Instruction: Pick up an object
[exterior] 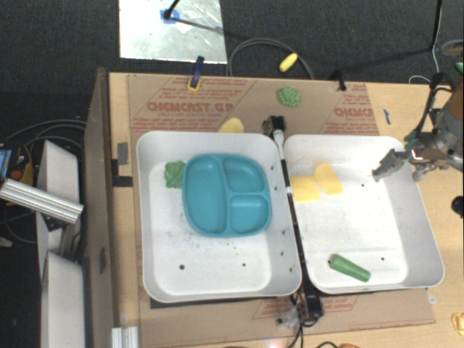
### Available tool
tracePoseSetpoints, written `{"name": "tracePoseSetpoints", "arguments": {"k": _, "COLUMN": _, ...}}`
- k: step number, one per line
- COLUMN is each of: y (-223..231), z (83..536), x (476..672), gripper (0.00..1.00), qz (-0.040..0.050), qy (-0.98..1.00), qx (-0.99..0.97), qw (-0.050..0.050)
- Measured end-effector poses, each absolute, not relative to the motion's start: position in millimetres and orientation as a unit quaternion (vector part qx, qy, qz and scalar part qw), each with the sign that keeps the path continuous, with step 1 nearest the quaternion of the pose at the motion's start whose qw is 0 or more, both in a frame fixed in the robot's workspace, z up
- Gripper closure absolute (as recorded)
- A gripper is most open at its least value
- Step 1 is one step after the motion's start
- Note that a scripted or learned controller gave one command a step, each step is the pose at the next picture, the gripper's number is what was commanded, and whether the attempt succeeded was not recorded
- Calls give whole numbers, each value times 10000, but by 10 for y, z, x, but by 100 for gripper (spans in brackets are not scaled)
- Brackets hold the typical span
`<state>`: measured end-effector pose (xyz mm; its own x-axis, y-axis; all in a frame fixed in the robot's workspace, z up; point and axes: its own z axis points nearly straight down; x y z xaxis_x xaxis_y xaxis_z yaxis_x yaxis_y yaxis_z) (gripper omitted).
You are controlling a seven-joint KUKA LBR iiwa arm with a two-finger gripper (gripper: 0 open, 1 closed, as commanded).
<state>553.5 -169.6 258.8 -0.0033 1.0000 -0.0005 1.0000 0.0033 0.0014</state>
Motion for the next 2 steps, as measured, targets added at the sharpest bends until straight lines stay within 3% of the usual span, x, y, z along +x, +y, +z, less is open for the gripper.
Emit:
{"name": "tracePoseSetpoints", "arguments": {"k": 1, "y": -1457, "z": 1173, "x": 6054, "gripper": 0, "qz": -12, "qy": 7100, "qx": 7042, "qw": -30}}
{"name": "tracePoseSetpoints", "arguments": {"k": 2, "y": -1331, "z": 836, "x": 6719, "gripper": 0, "qz": 23, "qy": 7101, "qx": 7041, "qw": 26}}
